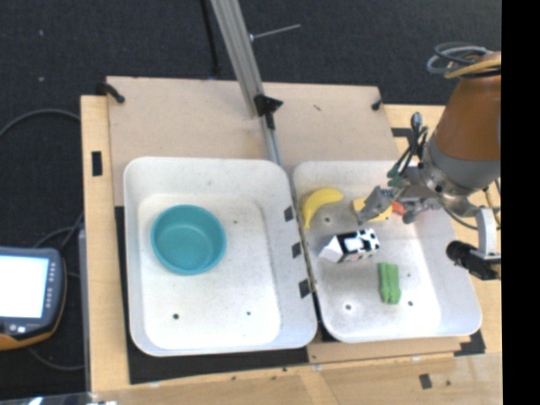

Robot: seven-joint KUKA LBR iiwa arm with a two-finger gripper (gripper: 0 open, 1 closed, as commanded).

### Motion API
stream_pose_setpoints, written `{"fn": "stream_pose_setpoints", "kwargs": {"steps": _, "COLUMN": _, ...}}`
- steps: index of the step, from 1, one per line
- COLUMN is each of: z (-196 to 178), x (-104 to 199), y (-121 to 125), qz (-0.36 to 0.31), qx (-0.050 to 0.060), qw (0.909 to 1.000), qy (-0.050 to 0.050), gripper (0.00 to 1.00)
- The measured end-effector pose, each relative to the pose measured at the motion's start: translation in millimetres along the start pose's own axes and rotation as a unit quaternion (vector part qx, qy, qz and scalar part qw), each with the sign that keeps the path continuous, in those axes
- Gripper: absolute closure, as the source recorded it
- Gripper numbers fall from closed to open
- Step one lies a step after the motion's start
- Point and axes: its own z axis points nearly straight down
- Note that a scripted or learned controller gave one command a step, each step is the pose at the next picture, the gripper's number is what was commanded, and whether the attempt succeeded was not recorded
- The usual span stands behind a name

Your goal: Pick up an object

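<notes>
Yellow banana-shaped toy [321, 203]: seen lying in the right white bin [447, 310], upper left part.
Gripper [381, 202]: placed just right of it; finger state cannot be told.
Teal round bowl [188, 239]: set in the left white bin [253, 310].

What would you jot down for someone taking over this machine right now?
Claw: over the right bin, near its far side; can't tell if open or shut, nothing seen held.
Right bin: banana far left, black-and-white carton mid, green piece nearer the front.
Left bin: teal bowl.
Done: nothing lifted yet.
Left: grasp and raise one object.
</notes>
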Motion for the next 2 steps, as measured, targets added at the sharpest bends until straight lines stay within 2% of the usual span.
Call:
{"fn": "stream_pose_setpoints", "kwargs": {"steps": 1, "z": 0, "x": 0, "y": 0, "qz": 0.001, "qx": 0.000, "qw": 1.0000, "qy": 0.000, "gripper": 0.00}}
{"fn": "stream_pose_setpoints", "kwargs": {"steps": 2, "z": 44, "x": -7, "y": 3, "qz": 0.002, "qx": 0.003, "qw": 1.0000, "qy": -0.002, "gripper": 0.00}}
